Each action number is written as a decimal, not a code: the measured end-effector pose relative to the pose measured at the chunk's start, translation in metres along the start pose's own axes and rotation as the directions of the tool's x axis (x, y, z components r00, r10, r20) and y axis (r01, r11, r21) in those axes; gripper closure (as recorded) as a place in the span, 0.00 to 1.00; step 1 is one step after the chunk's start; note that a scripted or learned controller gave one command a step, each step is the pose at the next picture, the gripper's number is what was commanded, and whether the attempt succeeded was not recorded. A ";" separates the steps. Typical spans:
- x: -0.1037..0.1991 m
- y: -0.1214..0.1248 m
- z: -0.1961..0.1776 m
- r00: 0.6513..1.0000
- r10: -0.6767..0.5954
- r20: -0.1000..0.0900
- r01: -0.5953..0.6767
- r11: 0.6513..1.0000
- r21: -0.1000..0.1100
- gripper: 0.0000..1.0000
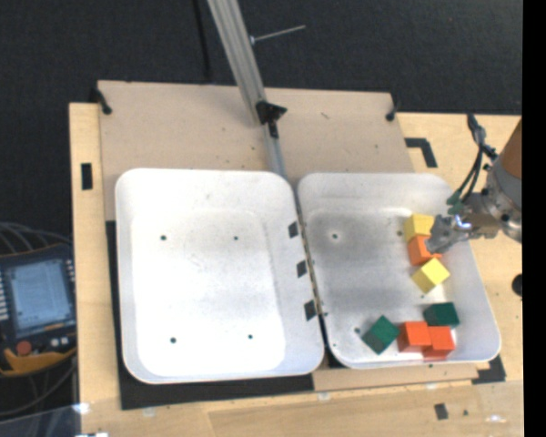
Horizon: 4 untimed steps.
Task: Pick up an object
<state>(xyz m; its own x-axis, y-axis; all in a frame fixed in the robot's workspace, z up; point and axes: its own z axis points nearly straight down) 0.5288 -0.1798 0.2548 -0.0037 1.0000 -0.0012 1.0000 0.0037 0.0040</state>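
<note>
My arm [512,157]: an orange band above the wrist, with a grey metallic wrist block beneath it. Black cables [478,157] loop down my outer side to the wrist. My gripper [444,232]: a small grey metal unit, pale and blurred at its end.

The arm [510,167] is cut off by the right edge, so only its wrist and a sliver of the orange band show. The pincer [439,235] is small and blurred, and its fingertips merge with the orange block [419,248] beneath it; whether they touch the block cannot be told. The handheld screen [32,303] at left is partly cropped, its display unreadable. The desk [255,417] runs off the bottom edge.
</note>
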 end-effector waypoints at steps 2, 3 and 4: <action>0.102 0.016 0.001 1.000 -0.004 -0.004 0.004 1.000 0.005 1.00; 0.150 0.022 0.010 1.000 -0.002 -0.003 0.002 1.000 0.009 1.00; 0.198 0.023 0.003 1.000 -0.004 -0.003 0.004 1.000 0.002 1.00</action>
<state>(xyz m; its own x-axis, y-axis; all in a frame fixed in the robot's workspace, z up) 0.5515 0.0179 0.2512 -0.0081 1.0000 0.0015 1.0000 0.0081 0.0018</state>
